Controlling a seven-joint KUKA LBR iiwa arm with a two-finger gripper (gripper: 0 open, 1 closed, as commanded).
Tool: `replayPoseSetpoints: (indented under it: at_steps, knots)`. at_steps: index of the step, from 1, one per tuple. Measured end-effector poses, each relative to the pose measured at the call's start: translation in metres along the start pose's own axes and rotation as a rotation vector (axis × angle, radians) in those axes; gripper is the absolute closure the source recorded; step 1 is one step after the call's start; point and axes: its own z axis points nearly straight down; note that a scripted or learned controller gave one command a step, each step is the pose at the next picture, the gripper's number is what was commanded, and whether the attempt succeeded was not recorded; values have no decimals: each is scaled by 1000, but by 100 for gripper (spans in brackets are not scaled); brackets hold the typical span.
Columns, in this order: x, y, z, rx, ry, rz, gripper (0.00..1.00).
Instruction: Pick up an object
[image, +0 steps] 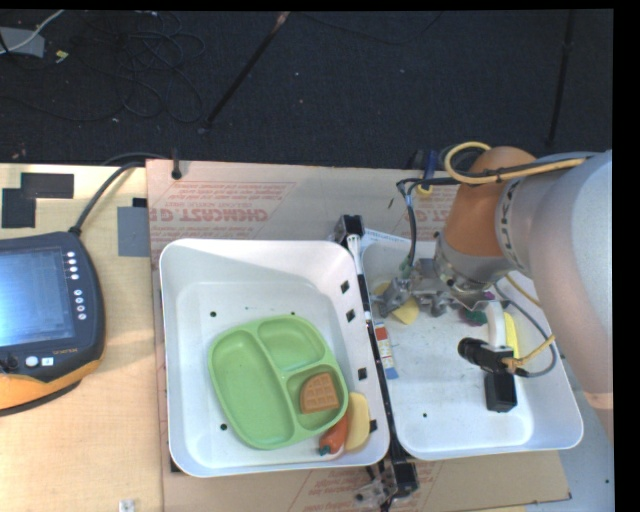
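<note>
Yellow item (406, 313) lies in the right bin (470, 440) beside the lowered gripper (432, 296); finger state cannot be told.

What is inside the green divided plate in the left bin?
The green divided plate holds one brown waffle-like piece in its small compartment near the right edge. The two larger compartments show bare green. Whatever lies under the plate is covered.

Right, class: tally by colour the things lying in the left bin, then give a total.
Green: 1, the tray
Brown: 1, the waffle
Yellow: 1, the banana
Orange: 1, the carrot
Total: 4
</note>
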Motion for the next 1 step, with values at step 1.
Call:
replayPoseSetpoints:
  at_steps: [1]
  knots:
    - [0,-1,0,3,0,0,0]
